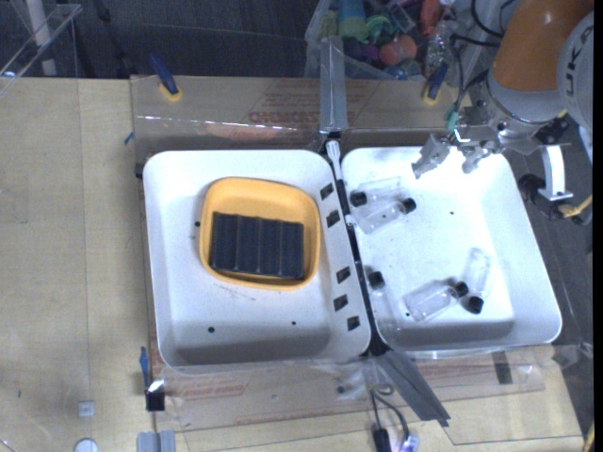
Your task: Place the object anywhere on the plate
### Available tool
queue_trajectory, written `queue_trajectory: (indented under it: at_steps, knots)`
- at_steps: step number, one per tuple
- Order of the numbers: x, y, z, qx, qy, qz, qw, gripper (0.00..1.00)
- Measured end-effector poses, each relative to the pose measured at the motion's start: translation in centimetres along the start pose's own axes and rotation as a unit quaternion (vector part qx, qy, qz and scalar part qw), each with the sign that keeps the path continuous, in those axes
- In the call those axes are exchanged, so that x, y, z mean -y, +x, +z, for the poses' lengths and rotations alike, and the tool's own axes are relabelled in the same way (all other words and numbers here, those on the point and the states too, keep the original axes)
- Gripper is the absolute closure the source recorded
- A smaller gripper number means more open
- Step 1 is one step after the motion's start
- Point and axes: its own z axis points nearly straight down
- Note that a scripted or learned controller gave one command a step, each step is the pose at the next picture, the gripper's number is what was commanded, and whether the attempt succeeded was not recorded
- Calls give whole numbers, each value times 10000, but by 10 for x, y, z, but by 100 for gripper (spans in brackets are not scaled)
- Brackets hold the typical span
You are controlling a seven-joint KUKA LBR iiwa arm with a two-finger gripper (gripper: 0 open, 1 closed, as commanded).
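So, nearest the camera: the pale wooden counter (66, 281) with two shallow white bins side by side. The left white bin (170, 328) holds the yellow rounded-square plate (212, 205), and a dark ribbed rectangular slab (259, 246) already lies flat on that plate, covering most of its middle.

The right white bin (528, 290) holds the loose things. Near its front edge lies a clear plastic vial with a black cap (435, 298), on its side; just beside it to the right is a second clear capped vial (476, 276), angled up toward the back. Farther back, near the divider, a third clear vial with black caps (379, 207) lies on its side. Which of these is the task object I cannot tell; all sit in the right bin, well apart from the plate.

Handling, as a judgement: the vials look light, stiff and slick, and being round they will likely roll or squirt out of a pinch. Best hold is across the body at mid-length, fingers square to the long axis, not on the cap end.

At the far right corner of that bin, the metal two-finger claw (450, 156) hangs above the rim, fingers spread apart, nothing between them. Above it is the grey arm with its orange band (537, 26). Beyond the bins, a clear tub of coloured toys (386, 17) sits at the back.
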Motion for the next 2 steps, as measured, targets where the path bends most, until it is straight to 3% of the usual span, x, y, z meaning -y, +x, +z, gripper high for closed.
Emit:
queue_trajectory:
  at_steps: [1,2]
  knots:
    - [0,26,-21,3,-11,-1118,9937,0]
    - [0,11,-10,-8,8,-2122,9772,0]
